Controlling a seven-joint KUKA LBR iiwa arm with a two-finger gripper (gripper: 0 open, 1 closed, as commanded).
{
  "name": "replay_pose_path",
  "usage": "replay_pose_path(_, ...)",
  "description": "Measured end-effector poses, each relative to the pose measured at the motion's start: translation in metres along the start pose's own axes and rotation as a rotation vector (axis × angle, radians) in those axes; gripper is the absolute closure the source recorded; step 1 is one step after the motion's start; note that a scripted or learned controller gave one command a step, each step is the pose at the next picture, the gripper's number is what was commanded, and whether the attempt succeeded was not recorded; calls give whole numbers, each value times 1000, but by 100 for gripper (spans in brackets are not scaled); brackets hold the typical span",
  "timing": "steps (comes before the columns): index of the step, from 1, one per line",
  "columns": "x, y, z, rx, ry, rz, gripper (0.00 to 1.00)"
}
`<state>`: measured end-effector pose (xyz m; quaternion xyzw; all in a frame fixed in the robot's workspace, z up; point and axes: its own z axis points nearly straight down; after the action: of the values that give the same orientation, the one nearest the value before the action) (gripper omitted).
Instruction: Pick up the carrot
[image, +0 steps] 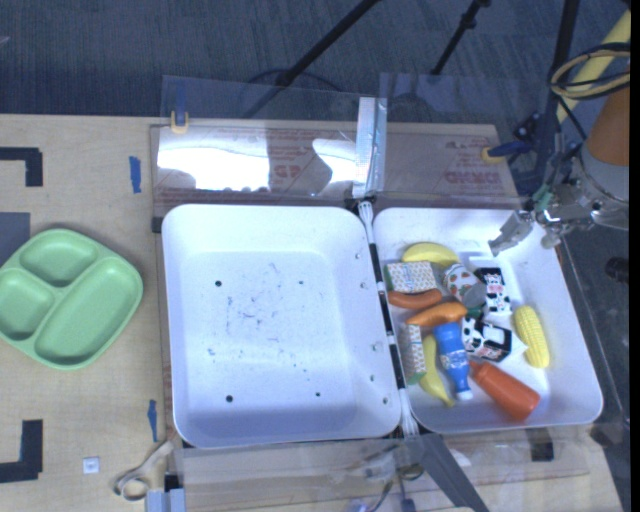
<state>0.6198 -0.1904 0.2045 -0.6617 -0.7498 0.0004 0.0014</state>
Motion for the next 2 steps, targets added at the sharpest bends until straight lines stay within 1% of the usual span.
replay_pose_path(1,58,-47,62,-1,0,168,0)
replay_pose_path(2,107,-41,81,0,1,263,0)
